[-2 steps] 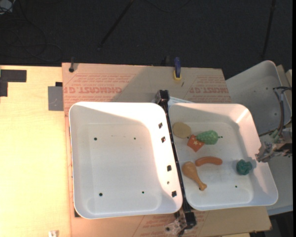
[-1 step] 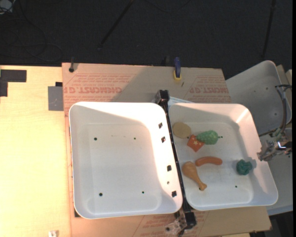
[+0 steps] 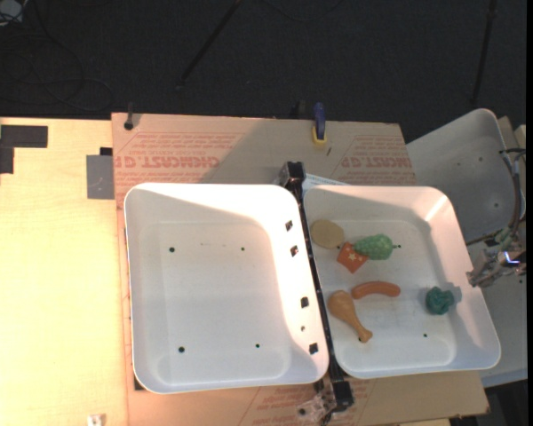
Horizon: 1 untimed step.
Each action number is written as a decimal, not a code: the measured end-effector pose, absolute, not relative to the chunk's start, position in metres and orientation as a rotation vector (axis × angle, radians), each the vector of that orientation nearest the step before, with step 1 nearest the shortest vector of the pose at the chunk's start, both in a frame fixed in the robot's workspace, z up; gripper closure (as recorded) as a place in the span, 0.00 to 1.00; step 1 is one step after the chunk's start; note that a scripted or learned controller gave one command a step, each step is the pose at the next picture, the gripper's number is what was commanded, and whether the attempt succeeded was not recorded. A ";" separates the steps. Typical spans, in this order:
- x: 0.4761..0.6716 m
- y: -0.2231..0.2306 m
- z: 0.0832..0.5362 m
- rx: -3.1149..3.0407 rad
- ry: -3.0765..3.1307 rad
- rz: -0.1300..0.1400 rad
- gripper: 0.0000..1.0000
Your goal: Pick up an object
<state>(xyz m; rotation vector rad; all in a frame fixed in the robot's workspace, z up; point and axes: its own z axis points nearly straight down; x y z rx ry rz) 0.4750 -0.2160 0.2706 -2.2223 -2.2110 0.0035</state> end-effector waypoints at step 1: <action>0.475 -0.217 0.280 -2.220 -2.211 0.004 1.00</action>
